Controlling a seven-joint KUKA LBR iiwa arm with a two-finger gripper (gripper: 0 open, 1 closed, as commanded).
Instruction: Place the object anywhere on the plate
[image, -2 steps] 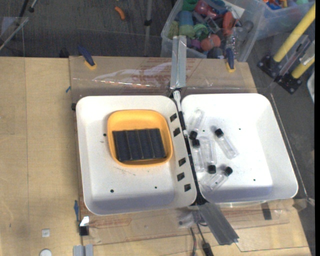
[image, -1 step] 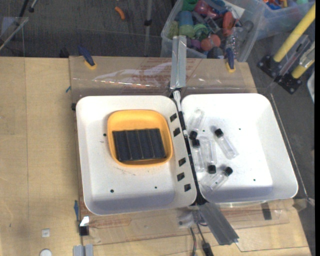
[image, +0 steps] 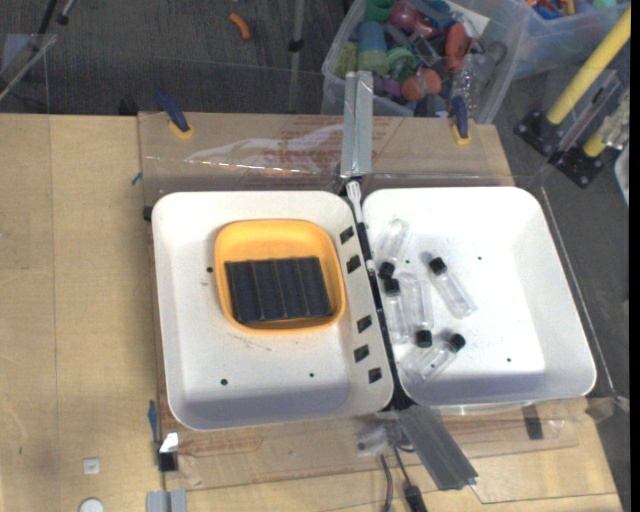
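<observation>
Near edge first: the right bin (image: 520, 350) holds the task objects, a loose cluster of clear vials (image: 447, 288) with black caps, lying on their sides near the bin's left wall. Several touch or overlap, e.g. the pair by the divider (image: 360, 300). Risks as I see them: clear plastic on white is low contrast, so a pick could land on the wrong spot. Round bodies lying flat will likely roll away from closing fingers. The ones tight against the wall leave no room for a finger on that side, and crowded ones may get knocked or come up two at once. Gripper state: can't tell how open it is or whether it has anything, so treat nothing as grasped. Across the divider, the left bin (image: 250, 390) has the yellow plate (image: 275, 232), with a dark ridged insert (image: 278, 290) covering most of it. The plate is well apart from the vials, and nothing is on it yet. Drop risk: a vial let go onto the ridges could bounce or roll over the shallow rim into the bin, so release low. The carry also has to clear the raised divider. Far back, the tub of toys (image: 420, 50) is irrelevant.
</observation>
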